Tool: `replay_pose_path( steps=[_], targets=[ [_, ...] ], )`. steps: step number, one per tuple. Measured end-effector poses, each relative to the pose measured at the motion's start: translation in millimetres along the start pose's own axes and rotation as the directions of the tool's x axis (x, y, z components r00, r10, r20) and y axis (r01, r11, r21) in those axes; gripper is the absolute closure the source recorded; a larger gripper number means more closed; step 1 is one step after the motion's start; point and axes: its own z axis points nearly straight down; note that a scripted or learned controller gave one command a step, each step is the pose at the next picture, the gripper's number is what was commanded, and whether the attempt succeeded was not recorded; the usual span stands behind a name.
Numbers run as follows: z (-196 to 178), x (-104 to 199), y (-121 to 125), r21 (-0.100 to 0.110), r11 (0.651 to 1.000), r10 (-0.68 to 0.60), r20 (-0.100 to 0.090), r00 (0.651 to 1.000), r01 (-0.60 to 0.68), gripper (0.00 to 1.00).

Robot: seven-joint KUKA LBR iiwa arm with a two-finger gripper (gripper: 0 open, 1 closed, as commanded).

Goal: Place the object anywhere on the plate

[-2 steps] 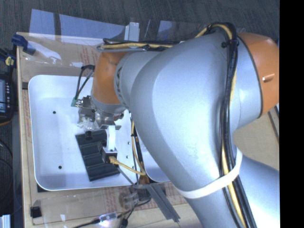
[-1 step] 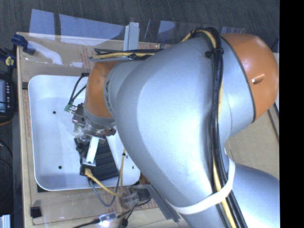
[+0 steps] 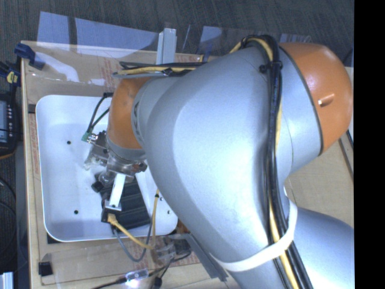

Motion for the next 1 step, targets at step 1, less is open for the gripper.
replay_pose_path(
  steps=[1],
  targets=[
    [1.4,8.1,61.4,0.005,0.930,-0.367,0.001,0.930,0.367,0.00]
  ],
)
